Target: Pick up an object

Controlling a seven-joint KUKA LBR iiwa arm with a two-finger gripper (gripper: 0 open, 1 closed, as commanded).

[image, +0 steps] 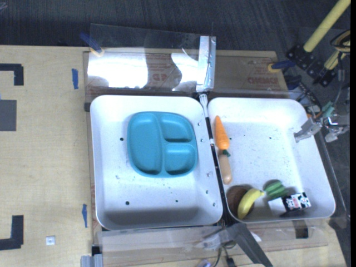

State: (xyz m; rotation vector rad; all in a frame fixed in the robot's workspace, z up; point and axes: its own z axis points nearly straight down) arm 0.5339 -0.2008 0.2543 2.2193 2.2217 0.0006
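White right bin (267, 107), carrot (221, 133) against left wall

One fixed camera above the bench (44, 149), angled downward, taking in both white bins (105, 149)

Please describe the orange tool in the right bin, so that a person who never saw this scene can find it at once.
Start at the right white bin and look along its left wall, beside the divider. There lies a long, slim orange tool with a pale handle end, pointing from back to front. It lies apart from the banana and the other small things clustered in the bin's front.
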